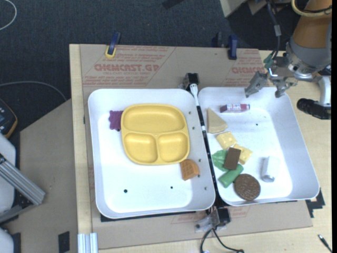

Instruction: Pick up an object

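Observation:
My gripper (pixel 267 87) hangs over the far edge of the right bin (pixel 295 125), fingers spread open with nothing between them. Just below and left of it lies a small dark red marker (pixel 235 107). Further down the right bin hold a tan wedge (pixel 215 122), yellow pieces (pixel 227 140), a brown block (pixel 232 158) on green pieces (pixel 226 176), a round brown cookie (pixel 247 187) and a small grey cylinder (pixel 266 168).
The left bin (pixel 105 183) holds a yellow divided tray (pixel 155 133), a purple item (pixel 115 119) at its left edge and a small orange-brown piece (pixel 189 169). Clamps (pixel 111 45) sit at the board's far edge.

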`<state>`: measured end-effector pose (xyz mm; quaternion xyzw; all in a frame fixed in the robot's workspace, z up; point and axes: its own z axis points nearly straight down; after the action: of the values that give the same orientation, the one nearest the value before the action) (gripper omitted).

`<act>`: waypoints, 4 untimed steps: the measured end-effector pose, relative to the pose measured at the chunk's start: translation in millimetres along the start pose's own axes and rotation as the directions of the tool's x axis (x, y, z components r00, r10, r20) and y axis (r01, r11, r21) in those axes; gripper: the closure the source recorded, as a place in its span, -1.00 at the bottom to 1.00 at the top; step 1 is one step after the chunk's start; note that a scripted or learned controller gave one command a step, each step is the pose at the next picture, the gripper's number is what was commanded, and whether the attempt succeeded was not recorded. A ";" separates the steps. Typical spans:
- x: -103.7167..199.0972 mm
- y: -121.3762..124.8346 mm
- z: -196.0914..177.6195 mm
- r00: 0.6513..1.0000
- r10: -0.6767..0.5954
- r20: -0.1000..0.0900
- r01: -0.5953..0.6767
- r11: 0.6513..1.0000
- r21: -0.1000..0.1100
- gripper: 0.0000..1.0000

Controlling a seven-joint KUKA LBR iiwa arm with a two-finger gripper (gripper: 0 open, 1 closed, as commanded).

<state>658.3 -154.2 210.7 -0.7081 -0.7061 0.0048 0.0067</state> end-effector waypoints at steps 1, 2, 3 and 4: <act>0.3 2.7 -9.9 1.000 -0.003 0.003 0.003 1.000 -0.015 -1.00; 6.6 -4.7 39.7 1.000 -0.002 0.001 0.002 1.000 -0.010 -1.00; 0.3 -6.8 84.6 1.000 -0.002 0.002 0.002 1.000 -0.012 -1.00; -0.7 -10.8 123.6 1.000 -0.014 -0.003 0.014 1.000 0.022 -1.00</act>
<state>645.5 -154.6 87.3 -0.7030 -0.7109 0.0115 0.0158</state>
